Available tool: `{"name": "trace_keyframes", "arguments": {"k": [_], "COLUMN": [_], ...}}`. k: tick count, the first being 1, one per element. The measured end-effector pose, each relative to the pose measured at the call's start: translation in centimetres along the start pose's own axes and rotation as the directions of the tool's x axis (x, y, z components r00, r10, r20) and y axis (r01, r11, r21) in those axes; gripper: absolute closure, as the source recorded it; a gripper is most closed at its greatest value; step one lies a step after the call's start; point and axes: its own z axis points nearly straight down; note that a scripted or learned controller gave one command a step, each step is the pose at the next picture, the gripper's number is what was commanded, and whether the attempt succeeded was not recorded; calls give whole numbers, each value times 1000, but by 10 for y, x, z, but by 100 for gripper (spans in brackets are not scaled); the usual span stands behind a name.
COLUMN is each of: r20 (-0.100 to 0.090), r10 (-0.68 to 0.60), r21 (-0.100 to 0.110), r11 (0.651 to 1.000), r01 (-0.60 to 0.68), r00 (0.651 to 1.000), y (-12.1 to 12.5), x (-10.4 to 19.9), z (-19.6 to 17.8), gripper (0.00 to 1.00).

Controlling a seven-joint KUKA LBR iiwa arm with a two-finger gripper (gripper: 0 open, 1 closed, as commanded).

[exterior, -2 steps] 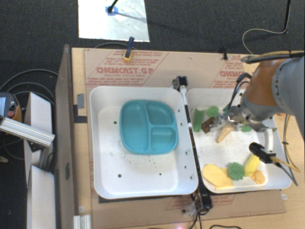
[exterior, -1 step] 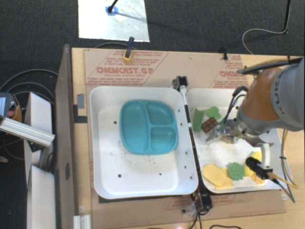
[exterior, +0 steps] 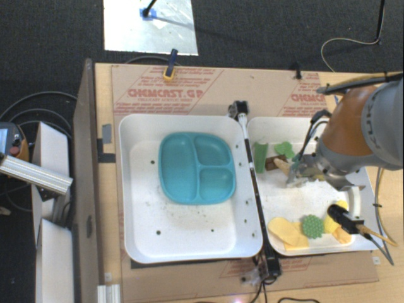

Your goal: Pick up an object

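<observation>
- Dark carpet (exterior: pixel 44 49) surrounds one cardboard-topped bench (exterior: pixel 189 93). One silvery sheet (exterior: pixel 167 27) lies on the floor behind the bench, and one yellow-and-blue clamp (exterior: pixel 170 67) sits at the bench's far edge.
- Two shallow white bins stand side by side on the bench and touch along a shared wall: the left bin (exterior: pixel 144 232) and the right bin (exterior: pixel 284 197).
- The left bin holds one thing, a teal plate (exterior: pixel 196 168). It has three compartments and lies flat near the middle of the bin floor.
- The right bin holds two green flat things at its far end. One is a green strip (exterior: pixel 259 157) close to the shared wall, and the other is a green leafy piece (exterior: pixel 285 149) just beside it.
- One brown piece (exterior: pixel 276 163) lies between those two green things, towards the bin's middle.
- One pale yellow piece (exterior: pixel 287 231) rests at the near end of the right bin. One green knobbly ball (exterior: pixel 312 226) touches its right side.
- One orange-yellow piece (exterior: pixel 343 235) lies by the near rim and is partly hidden.
- One arm (exterior: pixel 366 131) reaches in from the right.
- The gripper (exterior: pixel 295 174) is low in the right bin, just beside the brown piece, which is the nearest thing to it. I cannot tell whether the gripper is apart, together or clamped on anything.
</observation>
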Motion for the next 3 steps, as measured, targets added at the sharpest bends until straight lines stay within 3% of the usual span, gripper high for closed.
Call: {"name": "trace_keyframes", "arguments": {"k": [1,2,3], "r20": [6,3,0], "r10": [6,3,-7], "r21": [-8,-2,-1], "r11": [1000,1000,1000], "r01": [-6,-3,7], "r00": [1000,1000,1000], "y": [-43,-23,20], "x": [-45,-78,-31], "z": [-112,-103,-79], "gripper": [100,100,100]}}
